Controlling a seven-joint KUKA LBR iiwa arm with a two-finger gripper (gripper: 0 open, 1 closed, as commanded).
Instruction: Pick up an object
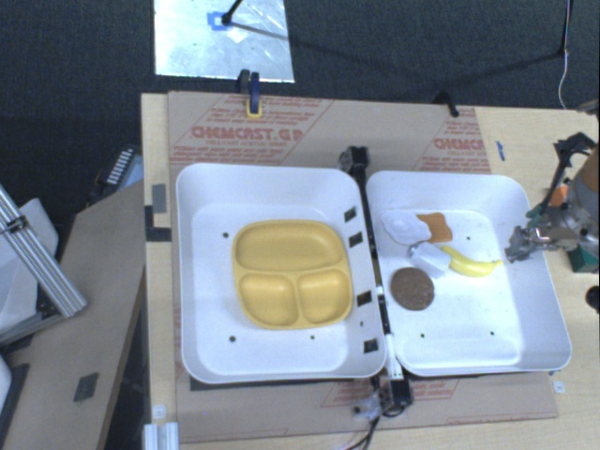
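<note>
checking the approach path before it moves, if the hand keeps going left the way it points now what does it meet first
Probably the banana. The hand sits over the right bin's right rim, aimed left, and the banana's tip is nearest on that line. Height is unclear from this slanted view, so it could pass above it.

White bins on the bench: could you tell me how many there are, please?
2: the left bin holds a yellow divided tray; the right bin holds the small objects.

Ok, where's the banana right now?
In the right bin, upper middle: the banana lies beside a white object, above the brown disc, left of the gripper.
</note>
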